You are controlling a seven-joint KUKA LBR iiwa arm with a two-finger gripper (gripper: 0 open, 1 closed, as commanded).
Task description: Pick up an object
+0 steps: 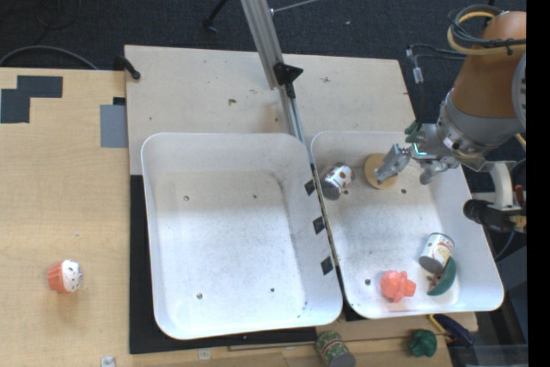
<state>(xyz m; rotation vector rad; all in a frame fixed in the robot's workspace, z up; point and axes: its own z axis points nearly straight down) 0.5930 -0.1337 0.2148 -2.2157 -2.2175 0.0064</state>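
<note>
Your gripper (411, 166) hangs over the right bin (481, 301), fingers apart, one beside the tan disc (375, 170); nothing held.

Arm (494, 90) is running off the right edge, upper links cut. Gripper (411, 163) is covering part of the tan disc (376, 169) just beside its fingertips; contact unclear. Small can (337, 180) further left of it is too blurry to read. Well below the gripper, a dark green piece (443, 279) is hiding the base of the labelled can (436, 252). Two objects at the bottom edge (332, 348) (421, 343) are getting clipped.
</note>
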